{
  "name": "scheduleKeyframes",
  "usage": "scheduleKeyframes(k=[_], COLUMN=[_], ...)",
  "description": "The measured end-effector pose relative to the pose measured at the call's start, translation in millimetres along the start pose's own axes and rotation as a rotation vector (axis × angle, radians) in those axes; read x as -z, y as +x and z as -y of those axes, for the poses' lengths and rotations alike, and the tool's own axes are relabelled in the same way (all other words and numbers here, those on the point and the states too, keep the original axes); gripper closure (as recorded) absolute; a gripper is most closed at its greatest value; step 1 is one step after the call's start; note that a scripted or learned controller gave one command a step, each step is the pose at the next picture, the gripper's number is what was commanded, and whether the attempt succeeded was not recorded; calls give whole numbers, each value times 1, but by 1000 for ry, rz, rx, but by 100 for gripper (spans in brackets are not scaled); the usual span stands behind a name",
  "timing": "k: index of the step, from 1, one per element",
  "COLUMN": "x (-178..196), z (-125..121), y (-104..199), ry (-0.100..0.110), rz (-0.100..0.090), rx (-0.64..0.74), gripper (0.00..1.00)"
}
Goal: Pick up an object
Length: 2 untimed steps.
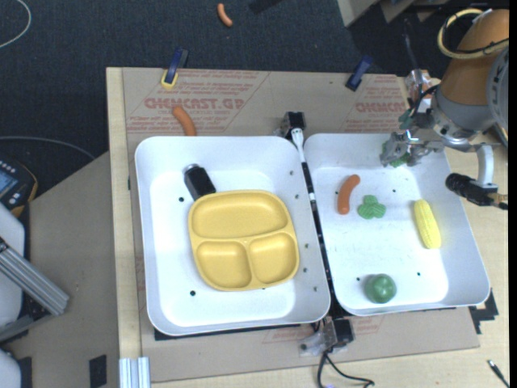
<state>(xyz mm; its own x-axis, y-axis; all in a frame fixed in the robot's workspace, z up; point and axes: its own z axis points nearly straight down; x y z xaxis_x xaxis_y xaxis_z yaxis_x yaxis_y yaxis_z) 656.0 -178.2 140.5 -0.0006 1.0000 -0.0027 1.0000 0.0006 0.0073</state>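
Over the right bin's (452, 293) far corner hangs the gripper (401, 150) — finger state unclear; sausage (347, 193), broccoli (371, 208), corn (426, 223), green ball (379, 288) lie apart below.

Both white bins (157, 217) looked like smooth, faintly glossy plastic; the yellow divided tray (242, 241) was matt plastic, the bench (129, 111) raw brown board, and the hand (401, 148) dull grey metal

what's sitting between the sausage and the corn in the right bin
In the camera view, the small green broccoli piece lies between the sausage and the corn, close beside the sausage; bare white bin floor separates it from the corn.
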Motion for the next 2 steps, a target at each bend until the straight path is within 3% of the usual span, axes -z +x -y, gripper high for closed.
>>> scheduleKeyframes(k=[1,2], x=[64,87], z=[-3,-5], y=[4,4], ry=[-3,1], rz=[1,0], rx=[1,1], gripper=[100,100])
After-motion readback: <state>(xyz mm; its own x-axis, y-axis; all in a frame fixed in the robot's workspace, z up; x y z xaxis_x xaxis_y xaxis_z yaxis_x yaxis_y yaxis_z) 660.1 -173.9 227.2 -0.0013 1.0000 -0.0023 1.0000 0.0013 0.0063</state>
